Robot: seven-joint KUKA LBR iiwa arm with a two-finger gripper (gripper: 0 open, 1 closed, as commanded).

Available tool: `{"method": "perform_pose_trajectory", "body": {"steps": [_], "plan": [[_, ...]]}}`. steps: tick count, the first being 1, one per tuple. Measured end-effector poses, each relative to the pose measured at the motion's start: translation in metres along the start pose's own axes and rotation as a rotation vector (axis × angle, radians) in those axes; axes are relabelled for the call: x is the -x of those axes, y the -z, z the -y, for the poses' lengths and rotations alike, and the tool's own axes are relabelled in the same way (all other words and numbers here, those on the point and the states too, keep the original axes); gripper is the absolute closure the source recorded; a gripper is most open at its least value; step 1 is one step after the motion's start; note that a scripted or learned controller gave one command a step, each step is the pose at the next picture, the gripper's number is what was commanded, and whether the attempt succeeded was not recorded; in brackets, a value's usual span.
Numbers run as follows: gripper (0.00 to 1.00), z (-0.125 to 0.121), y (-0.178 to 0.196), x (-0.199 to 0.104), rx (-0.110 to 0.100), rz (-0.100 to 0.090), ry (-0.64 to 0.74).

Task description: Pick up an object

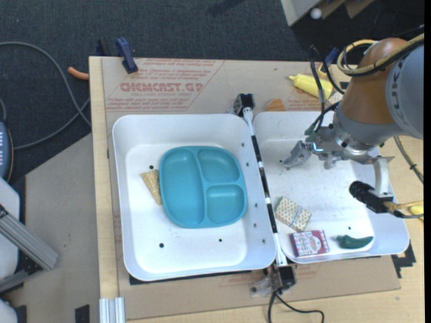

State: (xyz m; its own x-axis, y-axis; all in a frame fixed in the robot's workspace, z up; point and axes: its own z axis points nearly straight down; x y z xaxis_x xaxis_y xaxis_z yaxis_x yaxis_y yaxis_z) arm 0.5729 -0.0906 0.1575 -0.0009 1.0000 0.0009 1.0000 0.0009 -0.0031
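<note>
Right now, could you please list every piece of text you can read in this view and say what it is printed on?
"CHEMCAST GP": large red letters on the brown board behind the bins.
Smaller red lines above and below it: too blurred to read.
Print on the small red and white packet in the right bin: too small to read.
</note>
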Motion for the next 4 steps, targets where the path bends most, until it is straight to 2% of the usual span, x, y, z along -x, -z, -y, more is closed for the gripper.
{"method": "perform_pose_trajectory", "body": {"steps": [1,2,3,4], "plan": [[0.00,-0.001,0.082,0.057,0.005,0.002,-0.001],[0.00,-0.012,-0.065,0.008,0.000,0.000,0.000],[0.00,-0.006,-0.073,0.009,0.000,0.000,-0.001],[0.00,0.019,-0.073,0.004,0.001,0.000,-0.001]]}}
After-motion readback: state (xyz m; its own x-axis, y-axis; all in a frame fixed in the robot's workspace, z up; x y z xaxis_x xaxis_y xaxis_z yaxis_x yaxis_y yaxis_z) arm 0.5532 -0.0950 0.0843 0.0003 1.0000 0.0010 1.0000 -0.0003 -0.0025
